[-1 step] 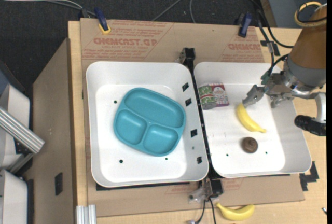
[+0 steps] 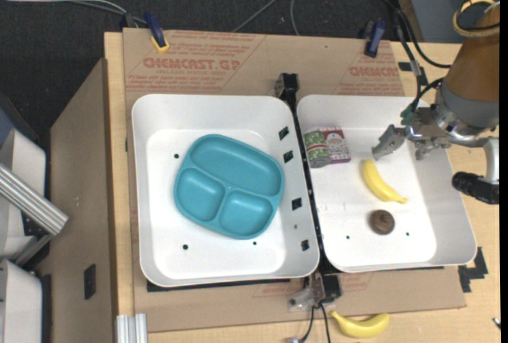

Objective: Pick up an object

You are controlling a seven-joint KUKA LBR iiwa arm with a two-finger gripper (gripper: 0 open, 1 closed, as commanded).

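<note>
We see our pincer open and holding nothing, hanging just above the yellow curved banana, so it may grab that.

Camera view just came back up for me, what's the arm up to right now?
The arm's pincer hovers over the right bin, near its far right side, holding nothing. Below it lie a banana, a small brown round object and a small printed packet. The left bin holds a teal divided plate. Another banana lies outside, on the bench's front edge.
</note>
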